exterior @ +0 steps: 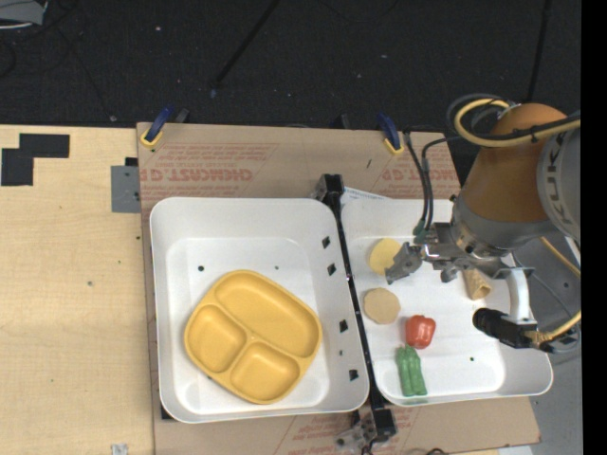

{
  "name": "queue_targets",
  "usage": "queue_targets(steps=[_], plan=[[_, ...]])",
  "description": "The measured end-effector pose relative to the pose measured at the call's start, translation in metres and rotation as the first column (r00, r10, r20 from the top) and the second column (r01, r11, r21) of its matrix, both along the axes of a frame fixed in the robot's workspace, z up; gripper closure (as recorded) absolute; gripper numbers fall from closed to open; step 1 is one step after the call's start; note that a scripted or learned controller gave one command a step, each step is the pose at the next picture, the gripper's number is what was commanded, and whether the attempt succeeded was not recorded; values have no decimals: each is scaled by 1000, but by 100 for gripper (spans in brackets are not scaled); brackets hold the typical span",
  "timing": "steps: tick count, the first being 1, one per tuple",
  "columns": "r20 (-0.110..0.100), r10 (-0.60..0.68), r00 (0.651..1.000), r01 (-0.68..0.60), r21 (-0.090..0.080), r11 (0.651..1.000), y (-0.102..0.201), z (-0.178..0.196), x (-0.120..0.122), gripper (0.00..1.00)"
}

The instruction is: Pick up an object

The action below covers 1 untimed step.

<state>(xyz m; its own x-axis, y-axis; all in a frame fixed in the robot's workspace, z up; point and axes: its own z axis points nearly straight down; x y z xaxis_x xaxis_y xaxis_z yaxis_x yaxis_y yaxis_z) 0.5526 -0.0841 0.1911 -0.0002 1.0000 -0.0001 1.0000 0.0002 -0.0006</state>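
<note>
The right bin (526,382) holds several small items. A pale yellow round piece (383,252) lies near its left wall, with a tan disc (381,305) just below it. A red pepper-like toy (420,331) and a green piece (411,372) lie toward the front. A tan piece (477,283) shows partly under the wrist. My gripper (424,267) hangs low over the bin's middle, right of the yellow piece and above the red toy. Its fingers (401,263) stand apart, open, with nothing between them.
The left bin (175,226) holds a yellow divided plate (251,335). A black divider (341,273) separates the two bins. The arm's orange band (517,173) and cables rise over the right bin's back right. Blue clamps (391,133) pin the cardboard at the back.
</note>
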Motion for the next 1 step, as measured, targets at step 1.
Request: queue_targets(steps=[1], plan=[[0,0,1000,0,0,1000,17,8,62,0]])
